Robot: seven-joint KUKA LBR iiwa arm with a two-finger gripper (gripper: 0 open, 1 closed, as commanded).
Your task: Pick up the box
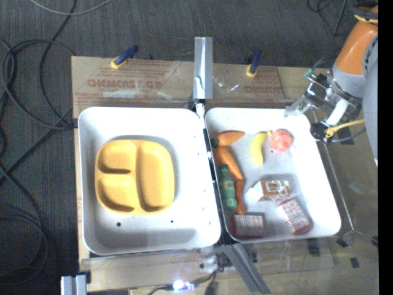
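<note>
The pincer (307, 106) hovers at the right bin's (331, 192) far corner, apart from the box (274, 189)

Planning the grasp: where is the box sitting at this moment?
In the camera view, the box lies in the right bin, toward its near side, between the carrots and a small red packet.

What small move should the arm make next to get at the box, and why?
Probably swing the claw inward and down over the right bin, toward the box. The claw sits at the bin's far right corner, well apart from the box, which lies flat among other packets near the middle of the bin with nothing gripping it.
</note>
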